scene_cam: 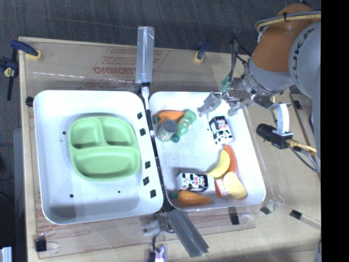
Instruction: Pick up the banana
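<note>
The banana (218, 166) is yellow and curved, lying in the front right part of the right bin (180, 160). It rests against a red-orange piece (232, 157) on its right side. My gripper (221, 103) hangs over the back edge of the right bin, well behind the banana and apart from it. Its two grey fingers (206, 104) are spread open with nothing between them. A small cow-patterned carton (220, 129) lies just in front of the gripper.
A second cow-patterned carton (193, 181), a carrot (191, 197) and a yellow and red toy (232, 187) crowd the bin's front. A green bottle (182, 126) and an orange piece (170, 115) lie at back left. A green divided plate (103, 146) sits in the left bin.
</note>
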Available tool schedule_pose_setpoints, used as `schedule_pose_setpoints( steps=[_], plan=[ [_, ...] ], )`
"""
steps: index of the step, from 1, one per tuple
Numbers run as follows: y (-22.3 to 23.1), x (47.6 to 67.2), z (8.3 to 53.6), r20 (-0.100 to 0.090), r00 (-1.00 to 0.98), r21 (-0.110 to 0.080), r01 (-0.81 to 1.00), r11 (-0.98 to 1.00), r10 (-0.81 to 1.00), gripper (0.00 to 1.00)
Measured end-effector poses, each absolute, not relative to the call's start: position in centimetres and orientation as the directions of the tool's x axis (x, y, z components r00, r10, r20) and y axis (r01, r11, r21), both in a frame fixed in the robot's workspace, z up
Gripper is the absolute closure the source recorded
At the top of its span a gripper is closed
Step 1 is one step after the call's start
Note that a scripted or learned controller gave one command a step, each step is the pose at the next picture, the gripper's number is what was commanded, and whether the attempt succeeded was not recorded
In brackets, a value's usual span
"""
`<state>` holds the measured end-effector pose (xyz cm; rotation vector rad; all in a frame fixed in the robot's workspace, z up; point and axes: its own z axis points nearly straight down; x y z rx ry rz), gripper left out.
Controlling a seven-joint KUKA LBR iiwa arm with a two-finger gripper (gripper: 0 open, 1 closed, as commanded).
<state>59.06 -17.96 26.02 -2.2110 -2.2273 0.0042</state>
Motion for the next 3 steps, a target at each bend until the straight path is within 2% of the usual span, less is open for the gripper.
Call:
schedule_pose_setpoints(
  steps=[1, 2, 3],
  plan=[
    [-20.9, 53.7, 17.0, 0.001, -0.131, -0.004, 0.991, 0.131, 0.991, 0.0],
    [-21.0, 49.9, 9.1, 0.001, -0.26, -0.002, 0.966, 0.26, 0.966, 0.0],
    [-21.1, 48.6, 9.9, -0.019, -0.357, 0.023, 0.934, 0.358, 0.934, 0.0]
  ],
)
